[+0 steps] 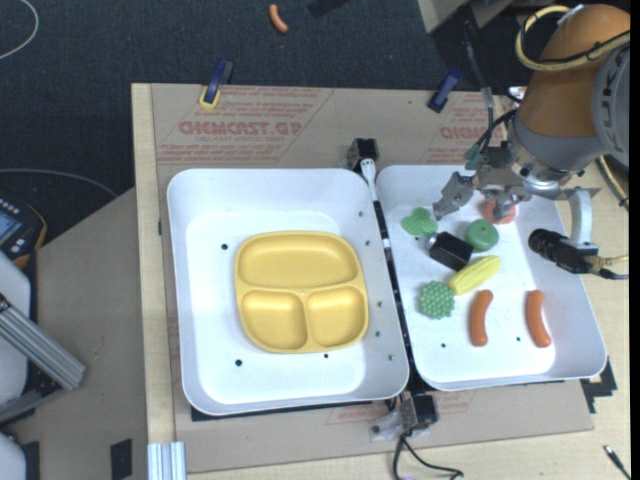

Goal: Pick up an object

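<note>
Plastic toy food lies in the right bin [575, 353], and the gripper [482, 193] hangs over its far end with its fingers spread wide, holding nothing. Under it sits a small red piece [499, 209], with a green round piece [482, 234] just beside. These toys look light, hard and a bit slippery. Pinching the red piece across its middle seems best. A yellow tray [299, 291] sits in the left bin [195, 298].

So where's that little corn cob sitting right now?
In the camera view the corn cob lies in the right-hand bin, near its middle, just below the black block, with the green broccoli piece at its lower left.
</note>
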Motion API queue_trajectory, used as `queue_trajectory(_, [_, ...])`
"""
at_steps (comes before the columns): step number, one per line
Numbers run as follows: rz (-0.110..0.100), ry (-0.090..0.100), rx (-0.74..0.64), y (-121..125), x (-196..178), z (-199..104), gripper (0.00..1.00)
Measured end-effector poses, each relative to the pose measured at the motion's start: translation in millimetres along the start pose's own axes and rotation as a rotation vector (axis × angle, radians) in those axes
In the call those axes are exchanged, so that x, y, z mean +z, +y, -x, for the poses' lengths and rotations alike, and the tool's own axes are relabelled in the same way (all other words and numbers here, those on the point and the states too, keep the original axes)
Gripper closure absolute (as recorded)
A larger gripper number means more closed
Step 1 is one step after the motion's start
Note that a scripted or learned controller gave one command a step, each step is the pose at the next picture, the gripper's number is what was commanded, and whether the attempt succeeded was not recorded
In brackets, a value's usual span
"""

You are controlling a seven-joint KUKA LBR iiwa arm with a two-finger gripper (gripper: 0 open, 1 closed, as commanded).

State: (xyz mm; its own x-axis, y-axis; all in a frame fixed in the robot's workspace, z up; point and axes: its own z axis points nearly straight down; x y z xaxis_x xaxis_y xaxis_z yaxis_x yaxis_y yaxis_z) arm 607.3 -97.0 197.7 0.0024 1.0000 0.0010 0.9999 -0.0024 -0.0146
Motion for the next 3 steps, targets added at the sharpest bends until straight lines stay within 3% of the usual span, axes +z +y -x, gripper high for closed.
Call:
queue_trajectory(1, [0.015, -0.001, -0.002, 2.9, -8.8, -0.1, 0.0])
queue_trajectory(3, [0.008, 0.0, -0.002, -1.1, 108.9, 9.2, 0.0])
